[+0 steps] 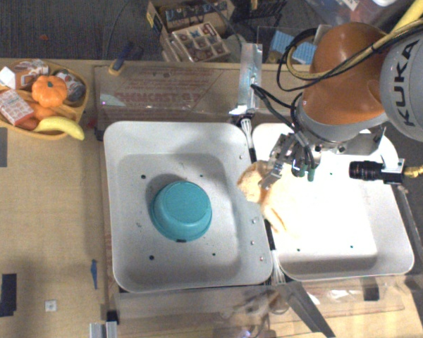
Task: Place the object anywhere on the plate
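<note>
A round teal plate (182, 210) sits upside-up in the middle of the left white bin (127, 153). My gripper (268, 176) hangs over the divider between the two bins, pointing down and to the left. It is shut on a pale yellowish object (249, 185), which looks blurred and trails down toward the right bin's near-left corner. The object sits to the right of the plate, about a plate's width away and a little higher in the view.
The right white bin (352, 245) lies under the arm. A clear plastic box (169, 90) stands behind the left bin. A dish of toy fruit (39, 101) sits at the far left. Cables and a black camera part (370, 169) hang off the wrist.
</note>
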`<action>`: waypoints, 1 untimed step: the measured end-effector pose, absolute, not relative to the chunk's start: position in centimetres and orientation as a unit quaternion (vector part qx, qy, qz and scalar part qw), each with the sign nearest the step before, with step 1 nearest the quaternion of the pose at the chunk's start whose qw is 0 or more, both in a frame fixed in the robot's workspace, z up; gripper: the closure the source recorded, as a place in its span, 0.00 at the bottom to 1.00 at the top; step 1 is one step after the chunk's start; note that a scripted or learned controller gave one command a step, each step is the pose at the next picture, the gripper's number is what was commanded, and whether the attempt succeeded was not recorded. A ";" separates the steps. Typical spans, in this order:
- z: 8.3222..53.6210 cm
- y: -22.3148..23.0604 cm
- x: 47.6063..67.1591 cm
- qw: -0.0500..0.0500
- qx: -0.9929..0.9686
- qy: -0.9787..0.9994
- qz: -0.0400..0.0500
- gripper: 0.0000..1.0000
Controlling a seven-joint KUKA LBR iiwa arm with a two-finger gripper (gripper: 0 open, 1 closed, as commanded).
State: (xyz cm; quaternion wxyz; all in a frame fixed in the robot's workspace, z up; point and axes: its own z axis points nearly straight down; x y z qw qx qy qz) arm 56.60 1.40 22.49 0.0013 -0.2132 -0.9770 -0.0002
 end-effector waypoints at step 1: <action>23.1 6.6 54.4 0.001 -0.016 -1.000 -0.001 1.00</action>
